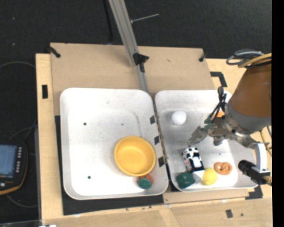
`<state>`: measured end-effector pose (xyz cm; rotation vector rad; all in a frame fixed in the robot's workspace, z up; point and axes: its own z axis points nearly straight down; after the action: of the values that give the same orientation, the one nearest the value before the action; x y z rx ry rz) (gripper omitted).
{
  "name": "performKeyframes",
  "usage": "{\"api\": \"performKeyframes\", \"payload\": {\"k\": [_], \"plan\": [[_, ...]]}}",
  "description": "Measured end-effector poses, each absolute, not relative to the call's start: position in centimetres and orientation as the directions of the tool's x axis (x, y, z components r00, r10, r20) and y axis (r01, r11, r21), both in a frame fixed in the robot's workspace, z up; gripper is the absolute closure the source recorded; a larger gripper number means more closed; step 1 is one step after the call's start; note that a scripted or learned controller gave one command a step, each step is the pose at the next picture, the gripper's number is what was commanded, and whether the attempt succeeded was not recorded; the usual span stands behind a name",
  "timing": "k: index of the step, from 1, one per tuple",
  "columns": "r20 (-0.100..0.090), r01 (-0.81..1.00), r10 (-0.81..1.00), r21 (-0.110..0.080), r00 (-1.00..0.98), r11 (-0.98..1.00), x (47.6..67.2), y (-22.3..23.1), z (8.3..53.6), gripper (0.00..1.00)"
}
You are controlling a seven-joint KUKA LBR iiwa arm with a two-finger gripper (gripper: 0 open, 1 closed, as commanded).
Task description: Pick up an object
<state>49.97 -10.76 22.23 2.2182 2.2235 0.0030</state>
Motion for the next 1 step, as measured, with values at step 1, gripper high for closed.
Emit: {"api": "performKeyframes", "payload": {"k": [1], "plan": [[0.000,1.000,1.000,0.003,0.000,0.000,49.98,-10.79,22.23,0.00]]}}
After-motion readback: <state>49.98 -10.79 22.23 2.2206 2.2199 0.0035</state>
